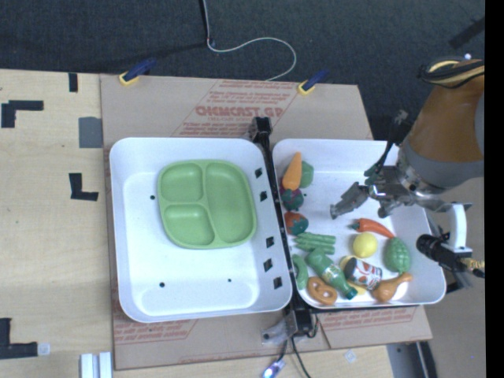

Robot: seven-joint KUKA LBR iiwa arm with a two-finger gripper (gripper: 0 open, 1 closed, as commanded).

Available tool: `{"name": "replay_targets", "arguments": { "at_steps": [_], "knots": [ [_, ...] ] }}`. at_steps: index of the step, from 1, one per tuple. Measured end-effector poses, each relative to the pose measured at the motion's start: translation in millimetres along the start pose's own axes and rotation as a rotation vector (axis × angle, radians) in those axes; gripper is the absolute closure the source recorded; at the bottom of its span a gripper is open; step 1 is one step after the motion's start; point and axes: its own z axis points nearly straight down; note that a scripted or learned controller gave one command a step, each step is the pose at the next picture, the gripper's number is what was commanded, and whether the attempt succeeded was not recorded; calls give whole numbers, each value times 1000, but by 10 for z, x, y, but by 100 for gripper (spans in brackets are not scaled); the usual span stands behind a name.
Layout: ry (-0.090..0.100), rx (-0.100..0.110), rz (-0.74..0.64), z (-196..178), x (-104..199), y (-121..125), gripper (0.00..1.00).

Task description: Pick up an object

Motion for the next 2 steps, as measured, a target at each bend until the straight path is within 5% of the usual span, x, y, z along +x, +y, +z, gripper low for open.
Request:
{"name": "replay_targets", "arguments": {
  "at_steps": [1,2],
  "knots": [
    [0,1,-1,-98,6,2,100],
    [0,-16,-8,-1399,605,166,100]
  ]
}}
